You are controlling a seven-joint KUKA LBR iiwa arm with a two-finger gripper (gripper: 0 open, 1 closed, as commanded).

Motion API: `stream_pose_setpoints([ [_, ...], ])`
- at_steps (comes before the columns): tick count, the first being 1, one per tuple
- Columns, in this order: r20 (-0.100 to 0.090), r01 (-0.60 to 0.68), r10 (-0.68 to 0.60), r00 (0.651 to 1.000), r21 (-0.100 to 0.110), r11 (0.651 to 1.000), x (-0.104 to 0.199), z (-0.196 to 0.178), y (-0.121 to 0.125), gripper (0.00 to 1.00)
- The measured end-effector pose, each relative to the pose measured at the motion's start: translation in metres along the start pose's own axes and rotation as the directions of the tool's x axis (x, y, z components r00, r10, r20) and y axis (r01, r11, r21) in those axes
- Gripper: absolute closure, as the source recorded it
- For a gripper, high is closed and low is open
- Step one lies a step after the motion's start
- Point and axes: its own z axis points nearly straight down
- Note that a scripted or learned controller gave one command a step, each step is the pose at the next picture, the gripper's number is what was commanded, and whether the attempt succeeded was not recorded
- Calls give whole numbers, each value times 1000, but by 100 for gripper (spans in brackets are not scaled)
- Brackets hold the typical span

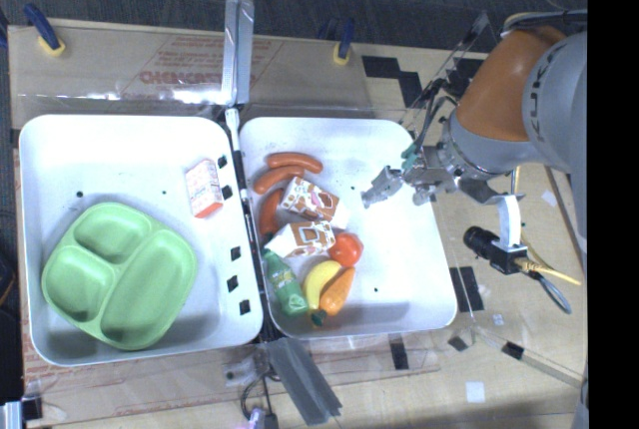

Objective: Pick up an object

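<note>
Grey gripper (384, 186) hovers over the right bin (399, 302), apart from the toy food (305, 232); its fingers look released and grasp nothing. Judging by this, the pick is not yet done.

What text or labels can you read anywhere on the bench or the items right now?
Red print on the cardboard behind the left bin: too blurred to read.
Small red-and-white box: print too small to read.
Two cartons in the right bin: pictures only, no legible words.
</note>
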Motion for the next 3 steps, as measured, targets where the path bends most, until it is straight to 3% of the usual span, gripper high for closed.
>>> stream_pose_setpoints([
  [1, 3, 357, -357, 934, -4, 934, 0, 108, 28, 0],
  [2, 1, 348, -348, 938, -3, 938, -12, 108, -26, 0],
  [3, 1, 351, -351, 936, -2, 936, -12, 101, -25, 100],
])
